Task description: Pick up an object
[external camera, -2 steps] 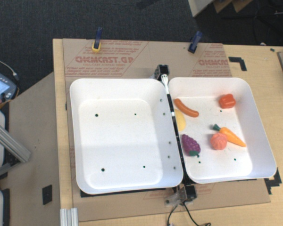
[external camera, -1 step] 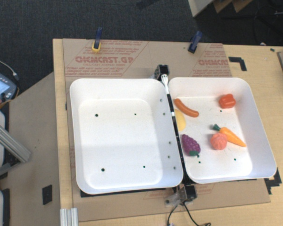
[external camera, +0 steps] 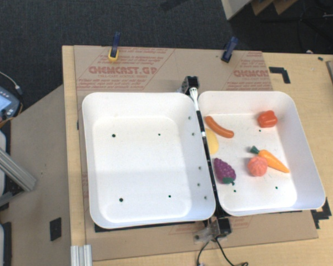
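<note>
Cardboard [external camera: 155, 65] (printed red) underlies both white bins [external camera: 100, 148].

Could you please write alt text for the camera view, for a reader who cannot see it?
Two shallow white bins sit side by side; the right bin holds an orange toy sausage, red toy pepper, orange toy carrot, purple toy grapes and other toy food.

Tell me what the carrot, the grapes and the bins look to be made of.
Carrot: probably moulded plastic, smooth and evenly orange, with a green stub. Grapes: likely plastic or rubber too, one solid purple lump with a bumpy surface. Bins: thin formed white plastic by the look, with rounded corners, rolled rims and a faint sheen.
</note>
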